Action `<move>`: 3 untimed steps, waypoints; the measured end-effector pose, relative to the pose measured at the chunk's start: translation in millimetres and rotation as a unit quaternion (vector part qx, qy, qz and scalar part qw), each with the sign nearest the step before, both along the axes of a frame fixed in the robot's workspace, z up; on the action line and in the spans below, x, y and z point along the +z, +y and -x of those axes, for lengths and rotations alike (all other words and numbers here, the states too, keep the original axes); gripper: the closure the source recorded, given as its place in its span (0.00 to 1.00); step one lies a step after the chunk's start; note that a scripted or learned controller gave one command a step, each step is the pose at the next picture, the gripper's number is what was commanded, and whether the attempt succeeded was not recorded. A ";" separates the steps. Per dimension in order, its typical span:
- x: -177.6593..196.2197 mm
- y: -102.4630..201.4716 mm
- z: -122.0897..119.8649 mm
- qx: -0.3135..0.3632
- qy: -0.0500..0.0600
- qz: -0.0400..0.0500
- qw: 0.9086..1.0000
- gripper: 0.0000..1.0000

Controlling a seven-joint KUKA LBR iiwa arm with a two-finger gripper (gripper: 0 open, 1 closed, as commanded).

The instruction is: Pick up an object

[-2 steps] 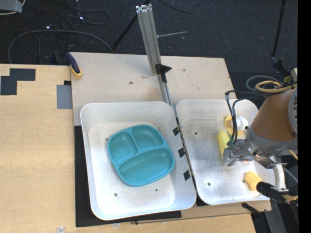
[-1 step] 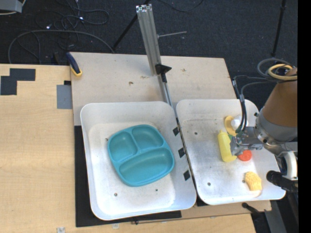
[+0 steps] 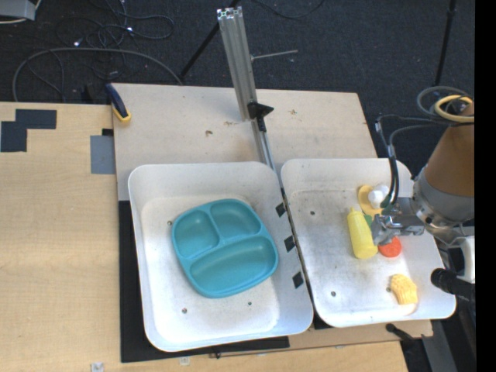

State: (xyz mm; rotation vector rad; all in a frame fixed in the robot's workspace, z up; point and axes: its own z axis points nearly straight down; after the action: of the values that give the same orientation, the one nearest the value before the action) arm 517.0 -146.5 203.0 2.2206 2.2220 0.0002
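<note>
The right bin holds a yellow bottle-shaped object, a small red object, a yellow corn piece near the front right corner, and a yellow and white item further back. My gripper hangs low over the bin's right side, just right of the yellow bottle and right above the red object. The arm's orange band rises behind it at the right edge.
The left bin holds a teal divided plate. A metal post stands behind the bins, with a thin rod running down between them. Cables lie on the dark floor behind the bench.
</note>
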 end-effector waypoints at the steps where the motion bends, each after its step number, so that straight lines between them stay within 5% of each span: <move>1: 12.8 53.8 -13.4 0.002 0.001 -0.001 1.000 1.00; 3: 22.0 152.1 -27.5 0.002 0.001 0.000 1.000 1.00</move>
State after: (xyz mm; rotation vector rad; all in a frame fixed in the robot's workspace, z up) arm 544.6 5.5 225.0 2.2177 2.2276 -0.0017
